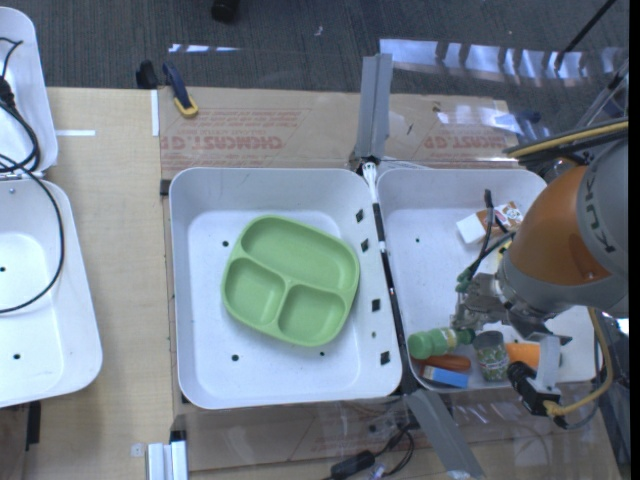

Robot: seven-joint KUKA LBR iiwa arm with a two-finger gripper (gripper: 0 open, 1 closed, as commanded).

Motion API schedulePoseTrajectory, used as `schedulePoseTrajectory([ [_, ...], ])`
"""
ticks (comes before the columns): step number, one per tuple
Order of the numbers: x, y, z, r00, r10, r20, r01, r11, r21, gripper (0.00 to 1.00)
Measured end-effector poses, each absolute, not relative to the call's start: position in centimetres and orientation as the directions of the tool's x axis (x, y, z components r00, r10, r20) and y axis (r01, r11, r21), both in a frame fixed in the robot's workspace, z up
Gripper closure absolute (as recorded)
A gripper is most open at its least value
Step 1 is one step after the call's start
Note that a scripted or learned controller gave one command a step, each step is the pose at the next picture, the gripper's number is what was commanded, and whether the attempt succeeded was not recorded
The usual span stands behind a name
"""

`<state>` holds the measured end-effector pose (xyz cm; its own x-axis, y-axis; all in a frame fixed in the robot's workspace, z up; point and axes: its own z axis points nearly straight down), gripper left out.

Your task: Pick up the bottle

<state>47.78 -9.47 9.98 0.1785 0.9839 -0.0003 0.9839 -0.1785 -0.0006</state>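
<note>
Desk [110, 158]: light wood, w/ two shallow white bins side by side.
Left bin [190, 298]: holds a green divided plate [290, 280], three compartments, lying flat near the bin's middle.
Right bin [420, 228]: small items crowded at its near edge and far right corner.
Bottle [436, 343]: green, on its side at near-left of right bin, cap end pointing right toward the tool.
Other items: red-and-blue flat object [447, 373] just near of the bottle; orange piece [522, 351] to the right; white packet [472, 228] farther back.
Arm [565, 238]: grey w/ orange band, reaching in from the right over the right bin.
Tool [478, 320]: low over near part of right bin, just right of the bottle's cap end; can't tell whether wide or narrow, nor if it touches the bottle.
</note>
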Motion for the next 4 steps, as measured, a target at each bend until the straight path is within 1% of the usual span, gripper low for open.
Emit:
schedulePoseTrajectory([
  [1, 47.78, -9.48, 9.99, 0.179, 0.984, 0.000, 0.984, -0.179, -0.001, 0.00],
  [2, 47.70, -9.50, 9.09, 0.197, 0.980, -0.001, 0.980, -0.197, -0.002, 0.00],
  [4, 47.70, -9.51, 9.09, 0.198, 0.980, -0.001, 0.980, -0.198, -0.002, 0.00],
])
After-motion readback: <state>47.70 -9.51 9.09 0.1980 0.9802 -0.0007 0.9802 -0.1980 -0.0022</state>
